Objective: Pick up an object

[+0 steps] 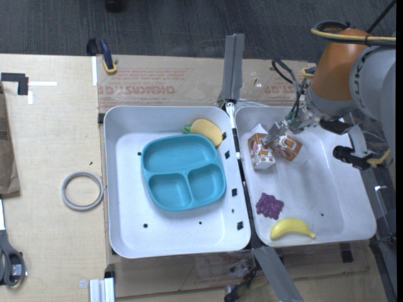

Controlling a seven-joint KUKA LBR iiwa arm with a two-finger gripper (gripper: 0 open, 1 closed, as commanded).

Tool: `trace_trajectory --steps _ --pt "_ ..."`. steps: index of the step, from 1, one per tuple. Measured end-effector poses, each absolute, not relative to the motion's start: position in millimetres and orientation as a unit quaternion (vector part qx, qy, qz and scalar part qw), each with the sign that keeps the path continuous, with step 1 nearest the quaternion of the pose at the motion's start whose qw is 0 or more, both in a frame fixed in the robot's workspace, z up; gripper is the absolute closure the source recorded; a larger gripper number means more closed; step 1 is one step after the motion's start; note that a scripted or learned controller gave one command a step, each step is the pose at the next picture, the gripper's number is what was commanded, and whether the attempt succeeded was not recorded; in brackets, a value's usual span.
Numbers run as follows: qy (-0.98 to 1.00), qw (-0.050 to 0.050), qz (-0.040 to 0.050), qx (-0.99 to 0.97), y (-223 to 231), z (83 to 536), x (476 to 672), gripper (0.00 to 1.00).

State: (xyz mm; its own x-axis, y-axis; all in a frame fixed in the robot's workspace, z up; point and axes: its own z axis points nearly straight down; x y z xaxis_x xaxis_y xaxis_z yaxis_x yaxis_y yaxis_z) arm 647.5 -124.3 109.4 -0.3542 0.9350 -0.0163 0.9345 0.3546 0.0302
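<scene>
In the right bin, my gripper reaches down from the upper right. Its tip sits right at two small cartons with orange and white print, one on the left and one on the right. The tip is between their upper ends and seems to touch them. Both cartons rest on the bin floor. A purple bunch of grapes and a yellow banana lie apart near the bin's front edge.
The left bin holds a blue divided plate and a yellow fruit against its back right corner. A grey divider post rises between the bins. A ring lies on the bench at the left.
</scene>
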Motion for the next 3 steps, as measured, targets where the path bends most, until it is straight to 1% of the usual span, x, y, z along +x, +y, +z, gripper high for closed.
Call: trace_trajectory --steps 1,2,3 --pt "0.819 0.015 0.0080 0.573 -109 108 623.8 0.00" --pt "0.825 0.015 0.0069 0.566 -124 107 607.1 0.00" --pt "0.808 0.014 0.0069 0.589 -112 107 605.4 0.00"
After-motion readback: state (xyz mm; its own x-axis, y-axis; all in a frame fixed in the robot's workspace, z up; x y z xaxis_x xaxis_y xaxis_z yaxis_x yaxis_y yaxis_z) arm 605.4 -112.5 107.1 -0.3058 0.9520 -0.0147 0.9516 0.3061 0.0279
